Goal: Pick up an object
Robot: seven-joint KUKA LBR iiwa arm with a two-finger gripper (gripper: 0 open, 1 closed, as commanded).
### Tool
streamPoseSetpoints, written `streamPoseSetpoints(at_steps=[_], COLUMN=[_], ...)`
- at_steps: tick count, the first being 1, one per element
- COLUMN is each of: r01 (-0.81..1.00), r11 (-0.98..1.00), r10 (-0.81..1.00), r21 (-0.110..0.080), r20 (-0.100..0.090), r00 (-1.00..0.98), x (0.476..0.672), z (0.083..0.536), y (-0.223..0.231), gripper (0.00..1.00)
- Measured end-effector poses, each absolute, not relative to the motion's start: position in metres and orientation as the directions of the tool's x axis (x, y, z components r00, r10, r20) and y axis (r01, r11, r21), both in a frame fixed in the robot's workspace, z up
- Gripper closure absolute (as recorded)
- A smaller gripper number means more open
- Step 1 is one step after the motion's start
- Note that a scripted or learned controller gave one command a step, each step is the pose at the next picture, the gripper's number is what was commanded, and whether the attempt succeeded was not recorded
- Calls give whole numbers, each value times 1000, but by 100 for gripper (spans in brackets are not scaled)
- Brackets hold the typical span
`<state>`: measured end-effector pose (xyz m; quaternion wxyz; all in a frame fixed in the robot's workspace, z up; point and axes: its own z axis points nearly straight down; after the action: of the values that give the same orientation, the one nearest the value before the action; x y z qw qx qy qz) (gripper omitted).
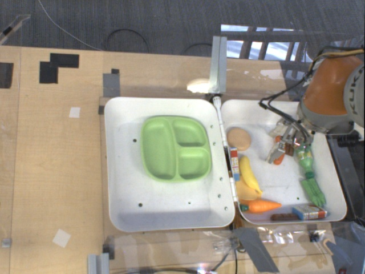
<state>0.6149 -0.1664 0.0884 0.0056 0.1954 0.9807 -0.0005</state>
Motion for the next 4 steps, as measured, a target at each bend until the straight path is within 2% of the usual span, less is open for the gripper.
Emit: streamPoseSetpoints(at_steps=[1, 2, 3, 4], r01=[444, 439, 439, 178], r11=[896, 898, 898, 984], r10=[444, 439, 439, 178], r21=[4, 8, 7, 2], r20=[-12, -29, -19, -16], r00=[-896, -898, -898, -984], x=[606, 611, 619, 564], z=[89, 105, 214, 91], y=[-142, -142, -112, -112], gripper=[0, 100, 100, 100])
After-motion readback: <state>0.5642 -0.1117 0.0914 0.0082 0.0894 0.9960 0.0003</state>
